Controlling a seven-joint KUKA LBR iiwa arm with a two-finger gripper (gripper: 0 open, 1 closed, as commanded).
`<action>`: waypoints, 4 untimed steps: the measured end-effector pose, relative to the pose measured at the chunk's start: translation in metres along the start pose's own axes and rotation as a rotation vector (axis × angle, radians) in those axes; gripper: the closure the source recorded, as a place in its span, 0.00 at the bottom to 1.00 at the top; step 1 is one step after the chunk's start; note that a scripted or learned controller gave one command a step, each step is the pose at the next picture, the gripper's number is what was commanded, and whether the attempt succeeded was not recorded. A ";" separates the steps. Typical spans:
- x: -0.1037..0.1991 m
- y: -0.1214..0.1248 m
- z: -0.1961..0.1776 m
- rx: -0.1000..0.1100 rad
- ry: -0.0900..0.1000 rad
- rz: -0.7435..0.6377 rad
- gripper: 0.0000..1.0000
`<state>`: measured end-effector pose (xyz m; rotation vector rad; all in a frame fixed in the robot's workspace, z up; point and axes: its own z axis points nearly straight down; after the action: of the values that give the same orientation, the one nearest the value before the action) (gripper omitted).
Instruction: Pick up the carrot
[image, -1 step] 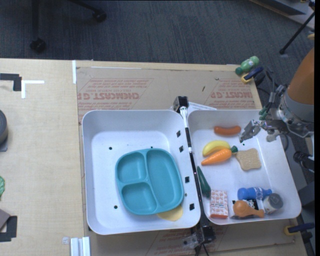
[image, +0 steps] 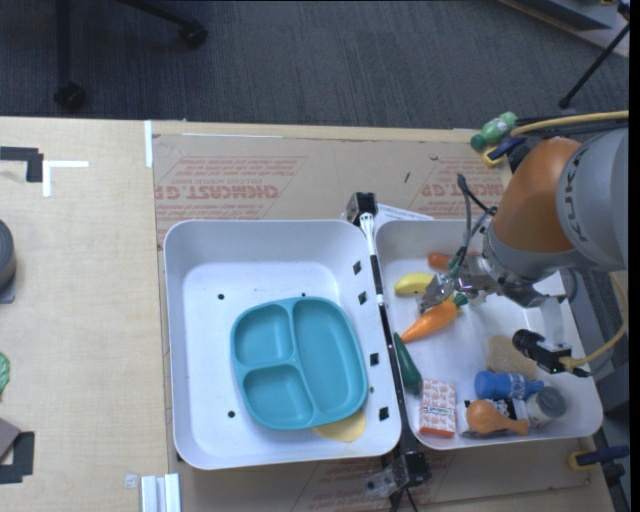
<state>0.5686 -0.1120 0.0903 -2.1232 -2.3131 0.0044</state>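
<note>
The carrot (image: 430, 322) is orange and lies at a slant on the floor of the right bin (image: 575, 425), near the bin's left wall. Its thick end points up and to the right. My gripper (image: 447, 292) hangs right over that thick end, at the tip of the grey arm with the orange band (image: 535, 205). The gripper's metal tip meets the carrot's upper end, and the contact itself is hidden from this angle.
Around the carrot lie a yellow banana-like piece (image: 412, 285), a small orange piece (image: 438, 260), a dark green stick (image: 406, 362), a red-and-white box (image: 437, 408), a blue bottle (image: 505, 385) and an orange pear-shaped toy (image: 485, 417). The left bin (image: 200, 260) holds a teal divided plate (image: 298, 362).
</note>
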 end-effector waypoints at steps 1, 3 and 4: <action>-0.002 0.000 -0.008 0.003 -0.001 0.003 1.00; 0.000 -0.091 0.000 -0.001 0.001 0.034 0.00; 0.014 -0.088 -0.001 -0.005 0.000 -0.370 0.00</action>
<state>0.4800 -0.1056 0.0912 -1.6628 -2.6667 -0.0017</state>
